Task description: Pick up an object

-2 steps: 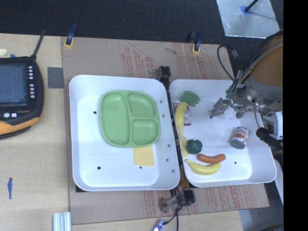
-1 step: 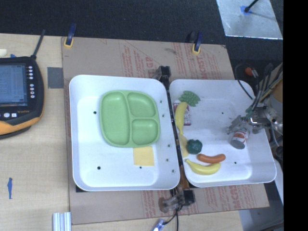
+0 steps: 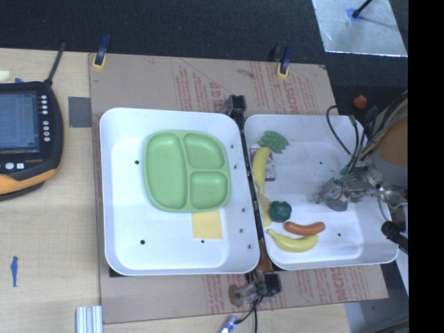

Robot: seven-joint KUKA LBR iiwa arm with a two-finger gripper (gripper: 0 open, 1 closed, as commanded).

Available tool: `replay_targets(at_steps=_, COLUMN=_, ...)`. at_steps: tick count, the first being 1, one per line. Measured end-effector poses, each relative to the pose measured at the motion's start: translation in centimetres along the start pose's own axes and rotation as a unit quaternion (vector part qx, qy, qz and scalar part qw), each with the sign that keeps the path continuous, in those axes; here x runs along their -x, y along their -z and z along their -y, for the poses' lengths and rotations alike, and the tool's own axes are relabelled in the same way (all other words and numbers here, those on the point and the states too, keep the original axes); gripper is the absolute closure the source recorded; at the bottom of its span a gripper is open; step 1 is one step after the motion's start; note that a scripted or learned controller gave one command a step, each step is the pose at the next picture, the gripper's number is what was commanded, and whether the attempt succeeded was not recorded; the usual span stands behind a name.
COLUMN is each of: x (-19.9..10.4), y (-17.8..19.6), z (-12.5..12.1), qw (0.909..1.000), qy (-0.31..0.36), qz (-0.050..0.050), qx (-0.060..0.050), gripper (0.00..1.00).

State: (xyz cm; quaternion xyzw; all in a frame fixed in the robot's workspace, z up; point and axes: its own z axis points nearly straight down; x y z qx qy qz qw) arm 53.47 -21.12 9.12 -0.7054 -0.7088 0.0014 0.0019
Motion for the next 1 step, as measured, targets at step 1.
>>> replay_targets(at_steps=1, x=0.12, y=1.05, z=0.00, qw=1.0000, qy=0.000, qz=0.001, qx=0.000, gripper=1.00)
